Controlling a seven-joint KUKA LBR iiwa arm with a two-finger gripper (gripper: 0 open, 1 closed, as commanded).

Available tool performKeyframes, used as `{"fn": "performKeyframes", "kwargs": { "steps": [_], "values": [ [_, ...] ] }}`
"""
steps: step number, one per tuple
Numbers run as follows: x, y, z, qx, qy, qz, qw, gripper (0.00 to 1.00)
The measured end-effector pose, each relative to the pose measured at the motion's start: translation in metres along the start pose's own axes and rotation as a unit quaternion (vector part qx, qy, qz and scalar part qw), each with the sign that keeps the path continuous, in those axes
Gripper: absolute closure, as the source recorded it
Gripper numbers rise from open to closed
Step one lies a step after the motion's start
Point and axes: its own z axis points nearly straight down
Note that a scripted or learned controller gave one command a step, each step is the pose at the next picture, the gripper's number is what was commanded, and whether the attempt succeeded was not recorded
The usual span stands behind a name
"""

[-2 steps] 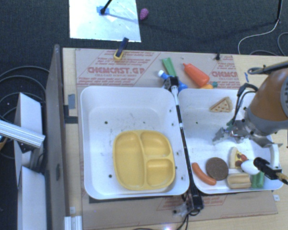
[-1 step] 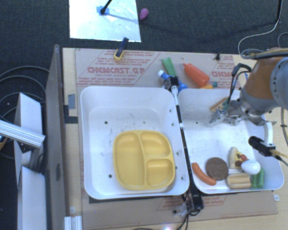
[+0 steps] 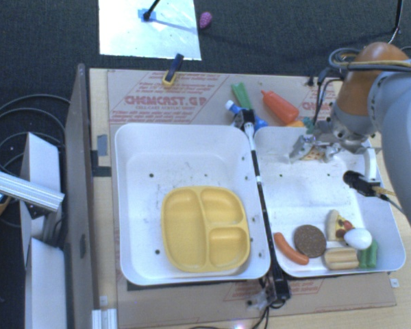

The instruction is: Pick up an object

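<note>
Approach step: the gripper (image 3: 314, 149), fingers spread and holding nothing, hovers over the right bin's (image 3: 308, 184) far end, well apart from the toy food (image 3: 329, 242) clustered near, requiring repositioning.

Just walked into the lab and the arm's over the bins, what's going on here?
The grey KUKA arm reaches in from the right, with its pincer low over the far end of the right bin. Nothing is visibly held. The toy food sits clustered at that bin's near end: a brown round patty, an orange carrot, a white egg and a hot dog bun. The left bin holds a yellow divided tray.
</note>
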Motion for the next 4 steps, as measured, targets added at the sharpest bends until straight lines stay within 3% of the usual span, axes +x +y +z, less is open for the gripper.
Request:
{"fn": "performKeyframes", "kwargs": {
  "steps": [1, 2, 3, 4],
  "values": [
    [-0.036, -0.002, 0.002, 0.002, 0.006, 0.002, 1.0, 0.0],
    [-0.03, -0.001, -0.011, -0.005, 0.001, 0.0, 1.0, 0.0],
    [-0.059, 0.001, -0.1, -0.014, -0.002, 0.0, 0.9999, 0.0],
    [-0.022, 0.0, -0.104, -0.01, 0.0, -0.002, 0.9999, 0.0]
  ]
}}
